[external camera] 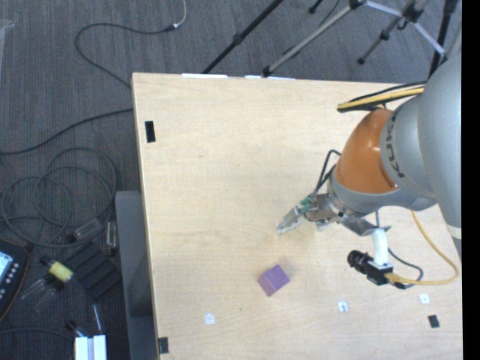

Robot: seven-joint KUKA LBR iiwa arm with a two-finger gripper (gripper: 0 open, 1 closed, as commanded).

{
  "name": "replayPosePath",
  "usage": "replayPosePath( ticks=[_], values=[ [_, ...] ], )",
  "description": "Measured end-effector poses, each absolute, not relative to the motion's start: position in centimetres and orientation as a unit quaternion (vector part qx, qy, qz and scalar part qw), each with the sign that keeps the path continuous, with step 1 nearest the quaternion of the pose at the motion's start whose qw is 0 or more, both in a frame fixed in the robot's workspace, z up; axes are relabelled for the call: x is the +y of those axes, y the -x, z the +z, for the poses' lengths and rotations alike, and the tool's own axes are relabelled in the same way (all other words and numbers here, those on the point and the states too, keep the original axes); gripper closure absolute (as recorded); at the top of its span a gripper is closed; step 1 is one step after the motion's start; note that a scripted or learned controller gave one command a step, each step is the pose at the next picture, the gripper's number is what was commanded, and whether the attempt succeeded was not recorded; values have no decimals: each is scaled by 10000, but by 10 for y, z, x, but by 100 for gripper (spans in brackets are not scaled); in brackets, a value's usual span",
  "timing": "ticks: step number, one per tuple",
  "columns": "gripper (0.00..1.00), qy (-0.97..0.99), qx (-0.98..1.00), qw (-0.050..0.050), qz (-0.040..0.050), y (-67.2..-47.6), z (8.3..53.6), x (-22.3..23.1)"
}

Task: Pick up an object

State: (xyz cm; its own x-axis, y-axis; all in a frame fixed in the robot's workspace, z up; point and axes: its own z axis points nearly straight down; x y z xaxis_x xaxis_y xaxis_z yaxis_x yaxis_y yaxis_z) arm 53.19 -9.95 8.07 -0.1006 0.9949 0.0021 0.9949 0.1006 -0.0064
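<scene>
Purple block (pixel 274 280) is seen lying on the pale wooden bench top (pixel 217 178), at about 7 o'clock from the gripper (pixel 289 223) and clear of it. No long axis is evident (the block appears roughly cubic), with one corner turned toward 5 o'clock. Whether the gripper is spread or pressed together cannot be told. Grey carpet, looped cables (pixel 52 193) and tripod legs (pixel 375 10) surround the bench.

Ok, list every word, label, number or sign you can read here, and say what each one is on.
No text can be read.
Small white tags on the wooden board: too small to read.
Black tape marks on the board: plain, no writing.
Device on the floor at the left: display too blurred to read.
Purple block: no markings show.
</scene>
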Motion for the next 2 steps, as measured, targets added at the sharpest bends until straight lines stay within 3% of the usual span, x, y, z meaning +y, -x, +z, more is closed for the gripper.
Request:
replayPosePath(
  ticks=[1, 2],
  values=[
    [0, 6274, -7787, 16, 15, -536, 181, -42],
    [0, 6092, -7930, 24, 22, -483, 181, -25]
  ],
)
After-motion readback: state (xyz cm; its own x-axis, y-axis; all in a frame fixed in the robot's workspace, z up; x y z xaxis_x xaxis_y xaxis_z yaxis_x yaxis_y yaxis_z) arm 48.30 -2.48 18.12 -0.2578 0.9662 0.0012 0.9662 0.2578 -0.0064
